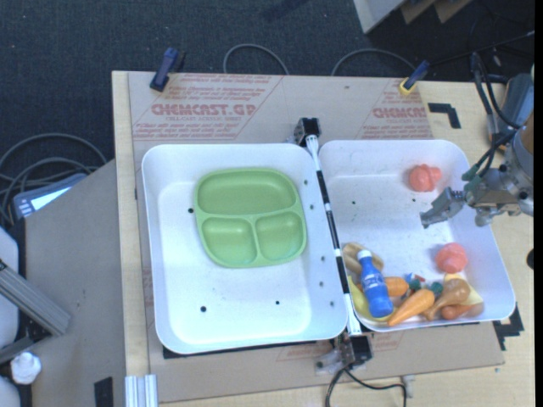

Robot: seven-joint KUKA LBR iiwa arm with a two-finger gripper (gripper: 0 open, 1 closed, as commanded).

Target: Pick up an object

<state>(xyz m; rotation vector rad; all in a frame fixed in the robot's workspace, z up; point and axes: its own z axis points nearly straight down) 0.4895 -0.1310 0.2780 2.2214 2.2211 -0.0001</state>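
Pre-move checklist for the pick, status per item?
1. Hand over the right bin: ok, it sits above the right part.
2. Hand free of load: ok, nothing shows between its fingers.
3. Target near: ok, one pink lump lies up-left of the hand, another below it.
4. Those lumps isolated: ok for the upper one; the lower one sits close to the pile.
5. Pile in the near corner graspable: not ok, blue bottle and orange pieces crowd together.
6. Green tray out of the way: ok, it lies in the left bin.
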